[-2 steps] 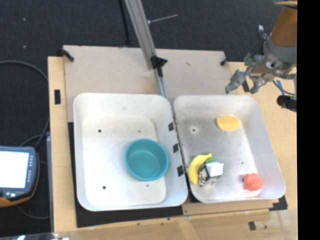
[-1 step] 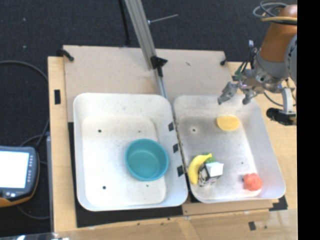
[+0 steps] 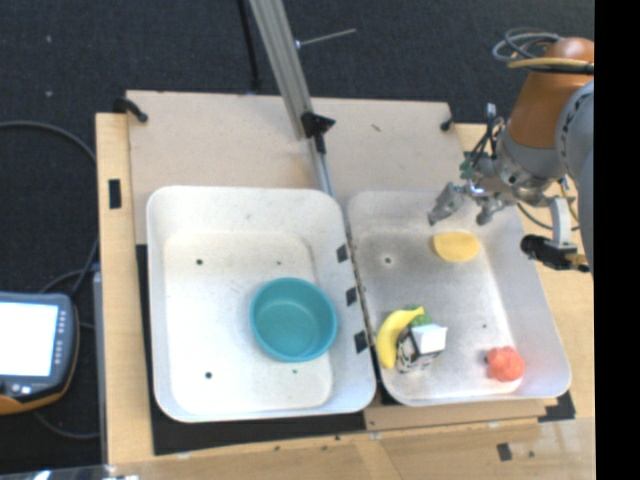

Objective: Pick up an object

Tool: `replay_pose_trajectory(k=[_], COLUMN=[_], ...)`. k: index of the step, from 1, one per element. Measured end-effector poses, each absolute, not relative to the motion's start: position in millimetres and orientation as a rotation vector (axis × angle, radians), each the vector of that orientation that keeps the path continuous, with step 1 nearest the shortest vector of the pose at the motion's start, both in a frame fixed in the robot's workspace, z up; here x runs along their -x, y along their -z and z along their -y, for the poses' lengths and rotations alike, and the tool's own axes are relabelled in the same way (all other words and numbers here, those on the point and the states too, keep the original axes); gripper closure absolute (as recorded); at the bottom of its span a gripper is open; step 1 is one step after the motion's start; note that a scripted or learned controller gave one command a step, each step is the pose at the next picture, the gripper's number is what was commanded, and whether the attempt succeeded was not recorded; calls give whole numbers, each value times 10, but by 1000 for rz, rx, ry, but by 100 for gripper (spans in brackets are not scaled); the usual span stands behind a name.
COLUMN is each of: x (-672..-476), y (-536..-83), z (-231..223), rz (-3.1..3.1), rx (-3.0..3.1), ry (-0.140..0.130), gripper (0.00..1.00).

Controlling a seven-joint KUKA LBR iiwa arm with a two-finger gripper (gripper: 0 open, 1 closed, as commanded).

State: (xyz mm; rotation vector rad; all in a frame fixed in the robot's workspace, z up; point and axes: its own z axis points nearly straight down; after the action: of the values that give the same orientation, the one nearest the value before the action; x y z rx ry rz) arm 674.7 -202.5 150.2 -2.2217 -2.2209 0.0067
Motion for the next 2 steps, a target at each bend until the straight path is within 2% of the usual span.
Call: replay_pose_trajectory(k=[1, 2], x=[-6767, -6813], y=[-1654, -2298], z=[2036, 2000], rz=[2229, 2231], rx=[2225, 2222], ry=[-2, 8], gripper=[100, 100])
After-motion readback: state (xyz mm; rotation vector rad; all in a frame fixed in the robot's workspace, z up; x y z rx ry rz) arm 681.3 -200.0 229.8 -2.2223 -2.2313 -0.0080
